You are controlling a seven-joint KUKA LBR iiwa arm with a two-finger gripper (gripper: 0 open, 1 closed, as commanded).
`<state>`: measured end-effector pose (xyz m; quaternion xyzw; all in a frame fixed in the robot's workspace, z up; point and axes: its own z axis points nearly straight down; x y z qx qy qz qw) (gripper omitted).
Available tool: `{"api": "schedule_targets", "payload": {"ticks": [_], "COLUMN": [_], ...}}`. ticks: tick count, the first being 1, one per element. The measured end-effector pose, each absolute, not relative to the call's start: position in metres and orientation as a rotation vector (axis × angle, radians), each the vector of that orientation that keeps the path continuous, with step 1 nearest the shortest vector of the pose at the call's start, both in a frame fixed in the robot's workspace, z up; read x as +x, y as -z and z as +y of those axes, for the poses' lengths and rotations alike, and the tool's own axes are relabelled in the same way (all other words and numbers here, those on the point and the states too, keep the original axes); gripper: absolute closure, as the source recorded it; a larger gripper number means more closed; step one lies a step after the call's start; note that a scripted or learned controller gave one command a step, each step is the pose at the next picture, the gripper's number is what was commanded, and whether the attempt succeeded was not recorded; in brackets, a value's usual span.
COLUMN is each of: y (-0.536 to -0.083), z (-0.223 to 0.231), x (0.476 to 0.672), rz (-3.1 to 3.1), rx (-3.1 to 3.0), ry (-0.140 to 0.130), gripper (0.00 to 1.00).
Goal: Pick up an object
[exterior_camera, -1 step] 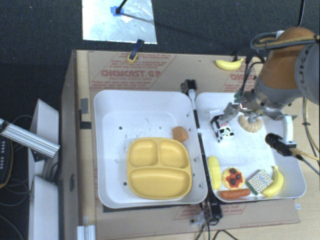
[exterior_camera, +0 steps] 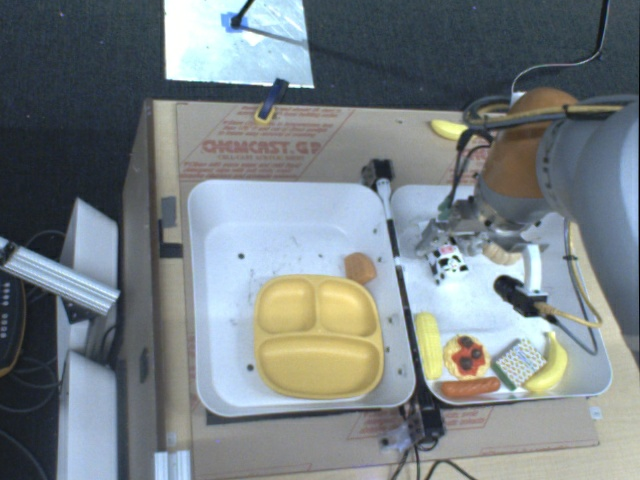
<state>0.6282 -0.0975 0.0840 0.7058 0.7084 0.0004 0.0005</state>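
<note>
While a yellow divided plate (exterior_camera: 320,335) and a small brown bun (exterior_camera: 361,267) are sitting in the left bin (exterior_camera: 215,268), the gripper (exterior_camera: 447,238) is hanging low in the right bin (exterior_camera: 590,363), just above a black-and-white toy cow (exterior_camera: 449,263); its grip is impossible to judge. Corn (exterior_camera: 429,344), pizza (exterior_camera: 466,355), a sausage (exterior_camera: 470,389) and a banana (exterior_camera: 550,364) are lying along the near edge.

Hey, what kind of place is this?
Probably a robotics lab's grasping test bench: a grey arm reaches over two white bins holding toy food like a banana and a yellow plate.
</note>
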Motion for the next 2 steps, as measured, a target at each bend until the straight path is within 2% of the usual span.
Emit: {"api": "schedule_targets", "payload": {"ticks": [1, 2], "y": [-0.095, -0.185], "z": [-0.097, -0.035], "x": [0.629, 0.581], "rz": [2.225, 2.225], "rx": [2.213, 2.215], "ry": [-0.004, -0.006], "gripper": [1.0, 1.0]}}
